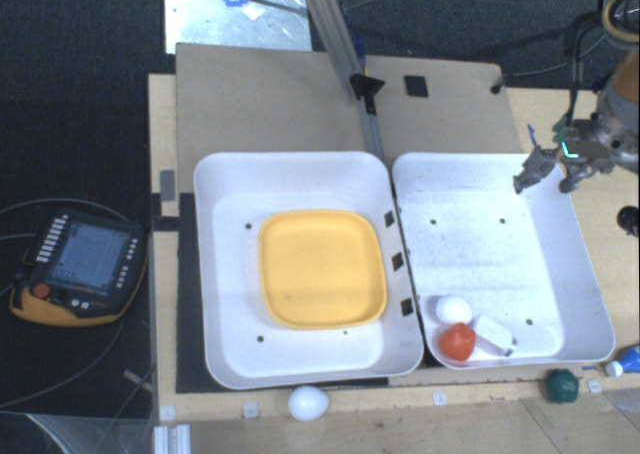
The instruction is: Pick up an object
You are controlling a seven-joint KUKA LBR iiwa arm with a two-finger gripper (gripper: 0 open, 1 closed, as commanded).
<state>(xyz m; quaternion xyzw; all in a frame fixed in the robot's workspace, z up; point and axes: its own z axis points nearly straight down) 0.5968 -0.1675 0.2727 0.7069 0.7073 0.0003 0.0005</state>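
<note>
My gripper (550,178) hangs over the far right corner of the right bin (480,232), fingers spread open with nothing between them. At that bin's front edge lie a white ball (453,309), a red ball (458,342) and a small white block (492,335), huddled together and well away from the gripper. A square yellow plate (323,268) lies flat in the middle of the left bin (225,242).
Outside the bins, a white egg-shaped object (308,402) rests on the bench in front of the left bin, and a dark green object (561,385) sits by the right bin's front corner. A teach pendant (75,272) lies on the floor at far left.
</note>
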